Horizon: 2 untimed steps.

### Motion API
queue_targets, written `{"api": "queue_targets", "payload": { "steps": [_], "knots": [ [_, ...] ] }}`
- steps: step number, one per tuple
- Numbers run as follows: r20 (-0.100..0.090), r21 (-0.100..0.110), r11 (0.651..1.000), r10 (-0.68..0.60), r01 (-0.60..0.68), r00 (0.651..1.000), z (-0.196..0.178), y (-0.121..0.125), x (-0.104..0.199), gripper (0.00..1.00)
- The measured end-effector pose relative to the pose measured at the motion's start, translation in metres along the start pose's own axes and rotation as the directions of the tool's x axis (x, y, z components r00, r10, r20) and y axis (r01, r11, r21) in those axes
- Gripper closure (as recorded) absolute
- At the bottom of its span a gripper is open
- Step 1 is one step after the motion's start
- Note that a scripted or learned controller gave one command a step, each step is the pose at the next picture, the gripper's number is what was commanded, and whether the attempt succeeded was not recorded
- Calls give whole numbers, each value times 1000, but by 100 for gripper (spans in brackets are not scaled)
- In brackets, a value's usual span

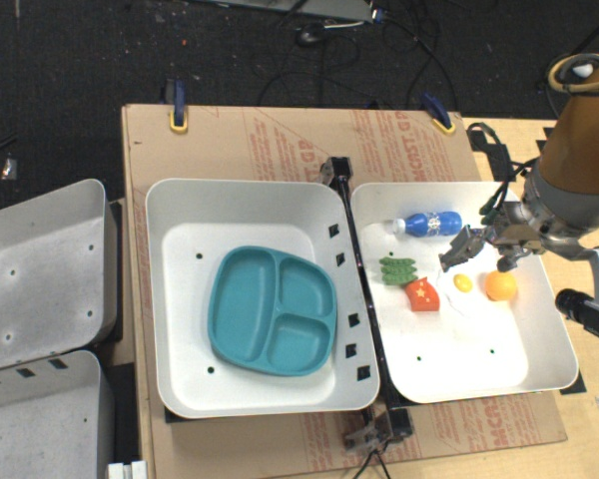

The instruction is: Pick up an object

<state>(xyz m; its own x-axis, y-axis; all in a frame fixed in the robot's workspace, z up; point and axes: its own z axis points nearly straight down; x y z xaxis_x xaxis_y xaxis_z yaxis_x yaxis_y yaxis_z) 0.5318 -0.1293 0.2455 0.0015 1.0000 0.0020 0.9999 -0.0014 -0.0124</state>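
The right bin (499, 362) holds several small objects. A blue and white bottle (429, 225) lies at its back. A green toy (399, 268) and a red block (422, 295) sit near the bin's left wall. A small yellow piece (463, 283) and an orange ball (500, 286) lie to the right of those. My gripper (484, 255) hangs open above the yellow piece and the orange ball, with one finger on each side and nothing between them.
A teal divided plate (273, 310) lies in the left bin (180, 228). A black divider (357, 287) runs between the bins. The grey and orange arm (579, 158) comes in over the right bin's far right corner.
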Motion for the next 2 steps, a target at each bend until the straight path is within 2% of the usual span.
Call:
{"api": "queue_targets", "payload": {
  "steps": [1, 2],
  "knots": [
    [2, -11, 1000, -3, 3, 1000, -6, 2, 0, 0],
    [1, -7, 1000, 1, -1, 1000, 45, -4, -7, 0]
  ]
}}
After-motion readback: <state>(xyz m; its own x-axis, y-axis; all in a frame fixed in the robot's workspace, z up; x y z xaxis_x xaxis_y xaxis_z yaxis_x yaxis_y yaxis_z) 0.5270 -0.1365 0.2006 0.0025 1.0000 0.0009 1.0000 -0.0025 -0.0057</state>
